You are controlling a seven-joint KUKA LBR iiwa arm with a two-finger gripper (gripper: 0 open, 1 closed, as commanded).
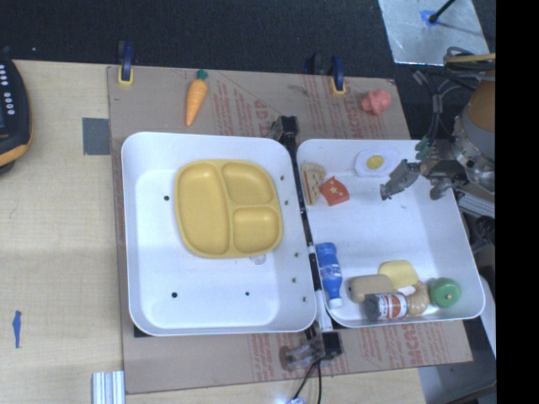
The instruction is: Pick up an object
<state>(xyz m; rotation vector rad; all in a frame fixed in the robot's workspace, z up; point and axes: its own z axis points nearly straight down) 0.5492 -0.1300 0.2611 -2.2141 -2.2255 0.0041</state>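
no label reads clearly; the small can (389,306) shows a red and white wrap, its print too small to make out. the left bin (152,310) holds a yellow divided plate (227,207). the right bin (438,225) holds a fried egg toy (373,162), a red piece (335,191), a blue bottle (327,269), a yellow block (397,272) and a green ball (445,292) (clustered near the front edge). the claw (416,179) hangs open over the right bin's far right, gripping nothing.
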